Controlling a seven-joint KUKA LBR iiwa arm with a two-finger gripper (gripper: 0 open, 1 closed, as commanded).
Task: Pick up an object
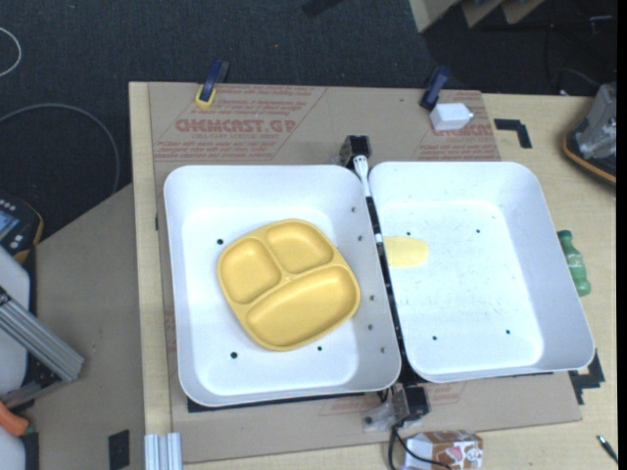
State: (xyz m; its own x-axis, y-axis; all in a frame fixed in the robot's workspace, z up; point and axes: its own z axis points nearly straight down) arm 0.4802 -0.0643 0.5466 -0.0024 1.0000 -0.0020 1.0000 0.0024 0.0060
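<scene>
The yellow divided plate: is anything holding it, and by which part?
Nothing holds it. The yellow plate lies flat in the left bin, untouched.

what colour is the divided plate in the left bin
Yellow; the divided plate shows clearly in the camera view.

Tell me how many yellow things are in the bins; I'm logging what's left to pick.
2. A yellow divided plate lies in the left bin. A small pale yellow piece lies in the right bin, close to its left wall. Nothing seems hidden.

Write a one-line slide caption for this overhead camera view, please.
Yellow divided plate lies in the left white bin; a small yellow piece rests in the right bin.
</scene>
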